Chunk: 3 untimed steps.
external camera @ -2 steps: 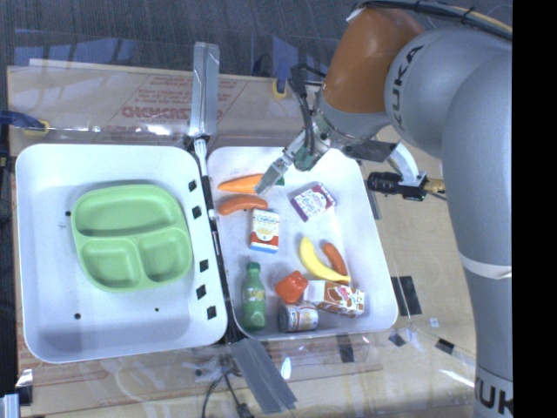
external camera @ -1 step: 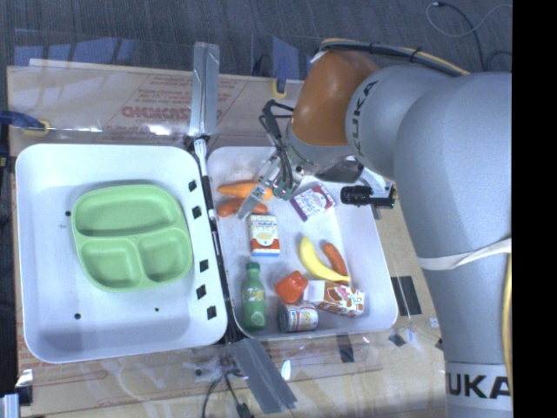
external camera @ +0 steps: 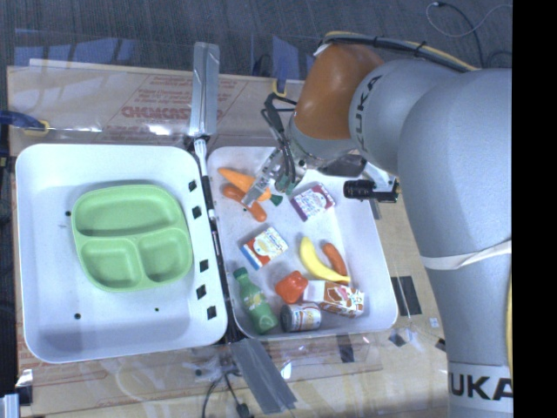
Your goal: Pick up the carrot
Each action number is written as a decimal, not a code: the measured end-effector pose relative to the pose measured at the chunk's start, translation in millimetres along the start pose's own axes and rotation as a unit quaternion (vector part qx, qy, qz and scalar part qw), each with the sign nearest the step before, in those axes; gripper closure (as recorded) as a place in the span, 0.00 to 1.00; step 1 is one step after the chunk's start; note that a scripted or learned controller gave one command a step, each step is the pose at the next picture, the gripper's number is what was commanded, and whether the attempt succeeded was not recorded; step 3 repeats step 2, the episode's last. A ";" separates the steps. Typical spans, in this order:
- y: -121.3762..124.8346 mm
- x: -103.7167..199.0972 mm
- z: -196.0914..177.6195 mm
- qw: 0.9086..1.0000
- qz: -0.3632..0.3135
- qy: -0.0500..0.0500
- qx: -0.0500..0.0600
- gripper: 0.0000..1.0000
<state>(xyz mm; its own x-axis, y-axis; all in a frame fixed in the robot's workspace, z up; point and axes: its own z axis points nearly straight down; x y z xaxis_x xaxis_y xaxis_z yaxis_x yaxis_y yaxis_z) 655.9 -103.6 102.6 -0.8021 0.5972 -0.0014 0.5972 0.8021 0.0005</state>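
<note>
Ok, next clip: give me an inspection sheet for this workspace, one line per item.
Surface: two shallow white bins side by side on a bench.
Job's things: orange tapered carrot in the right bin's far left corner.
Clutter: green three-section plastic tray in the left bin; yellow banana, green bottle, small tin can, purple packet and cartons in the right bin.
Grippers: hand low over the carrot; grasp not discernible.
Cables: black cable at top right.
Surroundings: clear printed sheeting behind the bins.
</note>
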 end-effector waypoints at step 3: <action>38.4 63.5 -87.9 0.996 0.086 0.002 0.001 1.00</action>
